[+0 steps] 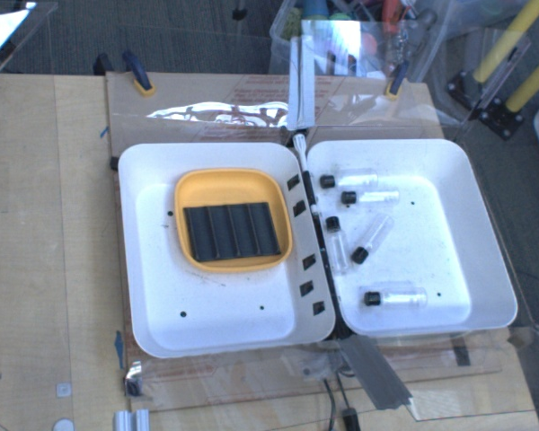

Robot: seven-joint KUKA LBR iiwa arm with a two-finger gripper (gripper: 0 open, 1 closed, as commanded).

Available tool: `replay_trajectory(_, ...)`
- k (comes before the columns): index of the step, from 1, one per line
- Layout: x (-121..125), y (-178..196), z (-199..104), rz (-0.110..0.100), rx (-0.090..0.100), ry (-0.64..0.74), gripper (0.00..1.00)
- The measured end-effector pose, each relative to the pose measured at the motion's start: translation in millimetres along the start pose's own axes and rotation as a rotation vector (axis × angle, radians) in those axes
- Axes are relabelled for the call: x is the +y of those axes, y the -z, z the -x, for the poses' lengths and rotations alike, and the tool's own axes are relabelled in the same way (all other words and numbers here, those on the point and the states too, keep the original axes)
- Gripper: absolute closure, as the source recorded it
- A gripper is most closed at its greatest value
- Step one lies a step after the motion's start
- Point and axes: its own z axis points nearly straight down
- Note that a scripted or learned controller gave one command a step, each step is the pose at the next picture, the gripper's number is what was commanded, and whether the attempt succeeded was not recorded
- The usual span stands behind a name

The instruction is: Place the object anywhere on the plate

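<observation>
Light wooden bench [45,241] carries two shallow white plastic bins side by side, touching along a centre seam w/ small black tabs. Left white bin [162,321] holds a yellow-orange rounded square plate [234,183], sitting a bit toward the bin's rear-centre. On the plate lies a dark grey ribbed rectangular block [231,232], 4 ridges running front to back, covering most of the plate's floor and sitting toward its near edge. Right white bin [449,268] holds clear plastic vials w/ black caps, scattered: two near the rear-left corner [357,180] and [370,197], both roughly horizontal; one tilted diagonally mid-bin [371,239]; one lying close to the left wall [336,241], approx. front to back; one horizontal near the front [395,298]. All vials lie flat, apart from the plate. Behind the bins, a clear plastic tub [377,16] of mixed coloured items sits past the bench's far edge. Fingers: can't tell their state.
</observation>
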Motion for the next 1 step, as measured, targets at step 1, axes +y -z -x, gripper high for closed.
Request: replay_trajectory(1, -0.8, 12.6, 2.6, -0.007, -0.011, -0.002, 1.00)
